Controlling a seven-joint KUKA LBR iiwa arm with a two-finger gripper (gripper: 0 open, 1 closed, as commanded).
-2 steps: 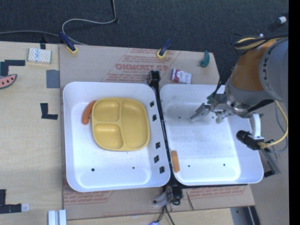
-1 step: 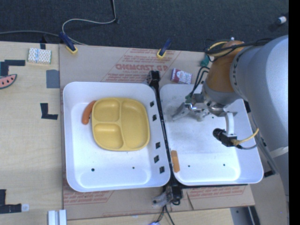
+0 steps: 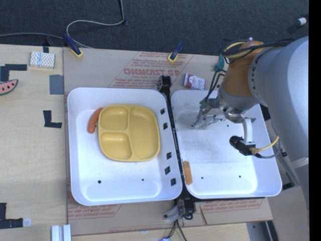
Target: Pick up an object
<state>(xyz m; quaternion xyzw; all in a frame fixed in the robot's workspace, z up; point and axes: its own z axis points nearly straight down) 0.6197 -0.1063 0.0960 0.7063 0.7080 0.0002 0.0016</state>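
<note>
Grey arm [image 3: 281, 84] with the orange band fills the upper right of the frame, reaching down-left into the right bin [image 3: 261, 182]. Both white bins sit side by side on a brown cardboard sheet [image 3: 120, 67] over a light wood bench [image 3: 25, 154]; left bin [image 3: 80, 185] is centre-left of frame.

Yellow divided plate [image 3: 129, 132] lies flat in the upper middle of the left bin, three compartments. Orange sausage [image 3: 93, 120] lies just beside the plate's left edge, touching or nearly touching, can't tell which.

Gripper [image 3: 199, 122] is in the upper left part of the right bin, tips down near the bin floor. Fingers look slightly apart, nothing visible between them.

Small orange piece [image 3: 187, 171], carrot-like, lies at the lower left edge of the right bin, against the divider between bins, well apart from the gripper.

Small red-and-white packet [image 3: 193, 81] on the cardboard above the right bin. Two yellow-blue clamps [image 3: 74, 46] at the cardboard's top edge.
</note>
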